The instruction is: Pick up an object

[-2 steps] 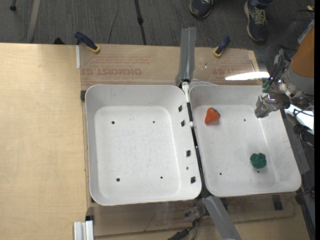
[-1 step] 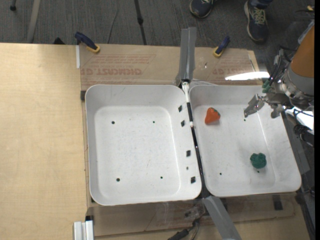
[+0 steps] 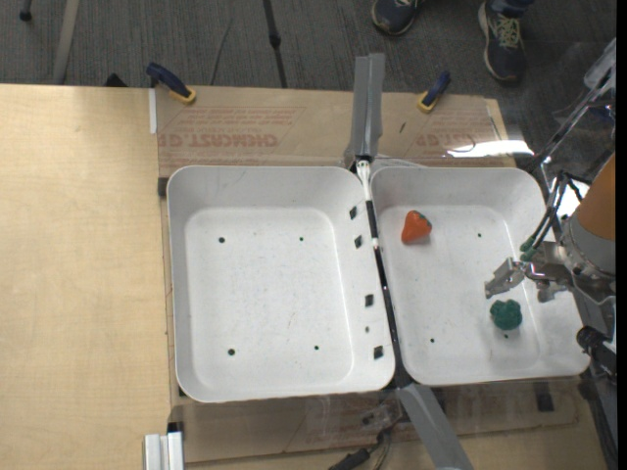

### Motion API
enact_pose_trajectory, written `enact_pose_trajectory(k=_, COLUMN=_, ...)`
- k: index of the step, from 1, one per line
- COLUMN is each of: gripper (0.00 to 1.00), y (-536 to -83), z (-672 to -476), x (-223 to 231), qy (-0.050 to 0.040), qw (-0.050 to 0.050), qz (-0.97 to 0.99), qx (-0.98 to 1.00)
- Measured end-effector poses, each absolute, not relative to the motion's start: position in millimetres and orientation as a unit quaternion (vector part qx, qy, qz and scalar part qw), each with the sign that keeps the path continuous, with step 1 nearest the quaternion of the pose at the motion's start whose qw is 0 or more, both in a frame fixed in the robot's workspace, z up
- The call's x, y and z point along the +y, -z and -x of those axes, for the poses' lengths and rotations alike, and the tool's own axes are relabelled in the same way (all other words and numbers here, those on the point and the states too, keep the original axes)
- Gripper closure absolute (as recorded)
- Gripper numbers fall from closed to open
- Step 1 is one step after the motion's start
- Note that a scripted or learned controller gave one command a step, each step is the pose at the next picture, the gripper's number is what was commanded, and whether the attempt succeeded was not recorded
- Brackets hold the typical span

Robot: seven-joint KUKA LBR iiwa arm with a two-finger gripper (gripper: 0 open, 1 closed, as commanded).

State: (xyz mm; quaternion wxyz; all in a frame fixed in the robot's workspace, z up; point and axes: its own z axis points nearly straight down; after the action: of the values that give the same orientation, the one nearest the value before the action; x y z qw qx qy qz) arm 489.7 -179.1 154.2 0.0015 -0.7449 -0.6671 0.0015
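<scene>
Red printed lettering on the cardboard sheet (image 3: pixel 235 125) at the frame's top is mirrored and unreadable. Two white bins sit side by side on the worktop (image 3: pixel 69 262). The right bin (image 3: pixel 460 360) holds two objects: an orange lump (image 3: pixel 416 227) upper centre and a green ball (image 3: pixel 506 314) lower right. The tool (image 3: pixel 509 280), fingers spread and gripping nothing, hangs just above the green ball.

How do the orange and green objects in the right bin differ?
Colour: the orange object is bright orange-red, the green object dark teal green. Place: the orange object lies toward the bin's far left, near the divider; the green object lies toward the near right. Gripper: it hovers just above the green object, well apart from the orange object. Both are small, lie loose in the right bin, ungrasped.
</scene>
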Motion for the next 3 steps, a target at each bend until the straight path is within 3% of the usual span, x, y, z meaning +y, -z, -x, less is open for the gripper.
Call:
enact_pose_trajectory(k=1, gripper=0.00, y=-90, z=-476.8, x=-203, qy=-0.0007, qw=0.002, qz=0.686, qx=-0.728)
enact_pose_trajectory(k=2, gripper=1.00, y=-99, z=-477.1, x=-203, qy=-0.0011, qw=0.001, qz=0.687, qx=-0.727)
enact_pose_trajectory(k=3, gripper=1.00, y=-235, z=-557.0, x=-163, qy=-0.0013, qw=0.000, qz=0.752, qx=-0.659)
